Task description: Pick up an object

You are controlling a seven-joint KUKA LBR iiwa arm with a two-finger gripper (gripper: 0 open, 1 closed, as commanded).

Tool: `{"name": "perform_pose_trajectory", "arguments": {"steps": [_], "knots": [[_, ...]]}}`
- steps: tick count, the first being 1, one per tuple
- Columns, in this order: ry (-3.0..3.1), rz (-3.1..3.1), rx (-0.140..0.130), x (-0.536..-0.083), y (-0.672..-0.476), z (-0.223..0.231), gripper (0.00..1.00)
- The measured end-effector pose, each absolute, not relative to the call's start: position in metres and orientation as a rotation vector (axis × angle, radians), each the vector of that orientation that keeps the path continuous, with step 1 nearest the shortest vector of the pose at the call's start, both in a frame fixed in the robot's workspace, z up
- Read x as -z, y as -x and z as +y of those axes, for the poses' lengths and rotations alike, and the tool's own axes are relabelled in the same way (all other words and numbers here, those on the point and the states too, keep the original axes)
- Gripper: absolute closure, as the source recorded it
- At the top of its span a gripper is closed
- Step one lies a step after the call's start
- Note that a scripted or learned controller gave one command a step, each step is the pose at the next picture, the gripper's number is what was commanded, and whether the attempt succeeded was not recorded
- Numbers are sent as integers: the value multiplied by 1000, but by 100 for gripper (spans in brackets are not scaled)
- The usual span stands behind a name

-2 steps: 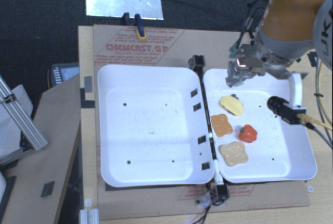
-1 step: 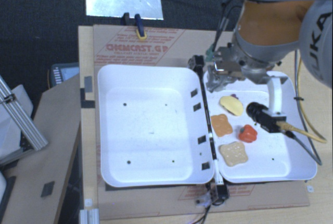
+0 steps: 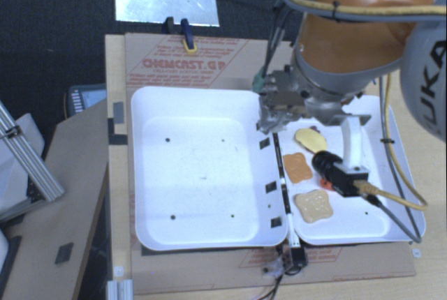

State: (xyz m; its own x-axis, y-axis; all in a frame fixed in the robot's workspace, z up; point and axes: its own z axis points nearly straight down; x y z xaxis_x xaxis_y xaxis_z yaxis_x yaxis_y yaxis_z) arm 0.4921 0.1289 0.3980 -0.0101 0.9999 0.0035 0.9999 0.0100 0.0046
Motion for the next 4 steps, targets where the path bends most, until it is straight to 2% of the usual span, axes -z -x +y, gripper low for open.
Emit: {"name": "perform_pose_trajectory", "arguments": {"steps": [1, 2, 3, 4], "knots": [[-2210, 2227, -17, -480, -487, 156, 100], [-2209, 2231, -8, -486, -487, 155, 100], [-2202, 2237, -11, -497, -488, 155, 100], [-2213, 2228, -10, -537, -486, 181, 100]]}}
